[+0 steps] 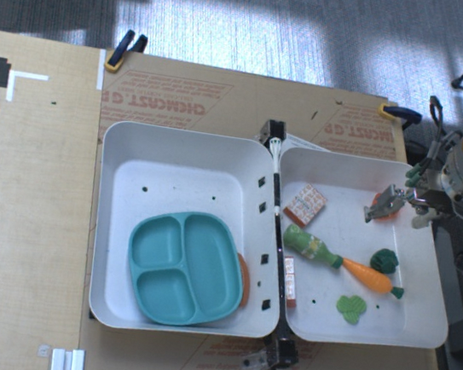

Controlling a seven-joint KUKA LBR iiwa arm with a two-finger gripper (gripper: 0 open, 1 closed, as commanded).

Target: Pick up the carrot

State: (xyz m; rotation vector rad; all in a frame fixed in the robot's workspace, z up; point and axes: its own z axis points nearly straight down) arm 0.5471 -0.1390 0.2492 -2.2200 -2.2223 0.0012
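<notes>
1. Nearest the lens, a black clip [280, 352] sits at the front joint where the two bins meet.
2. Left bin [133, 152]: a teal divided plate [186, 266] lies flat in its front half, three compartments, with an orange edge of something peeking out beneath its right rim.
3. Right bin [417, 328]: a small red-and-white box [305, 204] toward the back, and a green bottle [312, 246] lying on its side.
4. Carrot [368, 276] lies on the floor of the right bin, right of the bottle, its leafy end pointing right; a pale green leafy piece [352, 307] sits in front of it, a dark green one [385, 260] just behind.
5. Gripper [386, 203] hangs over the back right of that bin, well apart from the carrot. Something orange-red shows at its tip; cannot tell how its fingers stand.
</notes>
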